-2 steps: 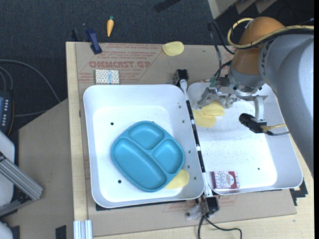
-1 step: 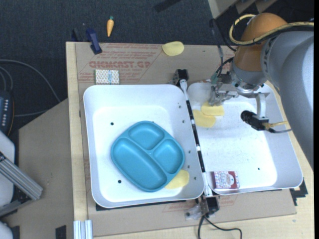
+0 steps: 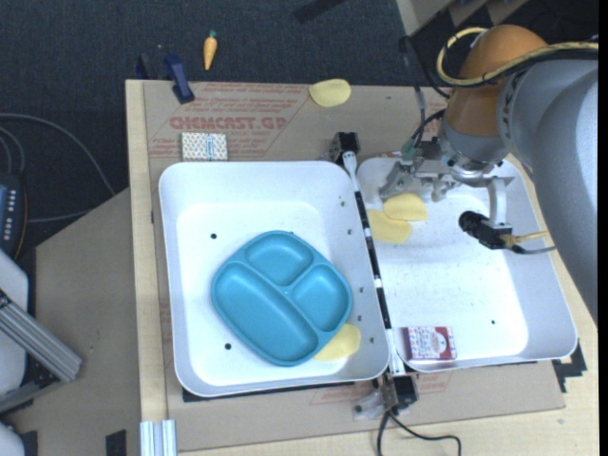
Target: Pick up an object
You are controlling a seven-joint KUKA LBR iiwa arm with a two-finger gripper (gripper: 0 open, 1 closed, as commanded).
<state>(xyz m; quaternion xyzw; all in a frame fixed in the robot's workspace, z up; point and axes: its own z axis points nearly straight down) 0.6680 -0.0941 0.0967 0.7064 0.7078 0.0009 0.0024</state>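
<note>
Beyond the bins — carrot toy (image 3: 210, 50); blue clip (image 3: 178, 77); patterned packet (image 3: 204, 146).

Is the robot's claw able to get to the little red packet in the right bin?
Probably yes. The red packet lies flat in the right bin near its front edge, with nothing on top of it. The claw sits over the yellow pieces at the far end, with only bare floor between.
</note>
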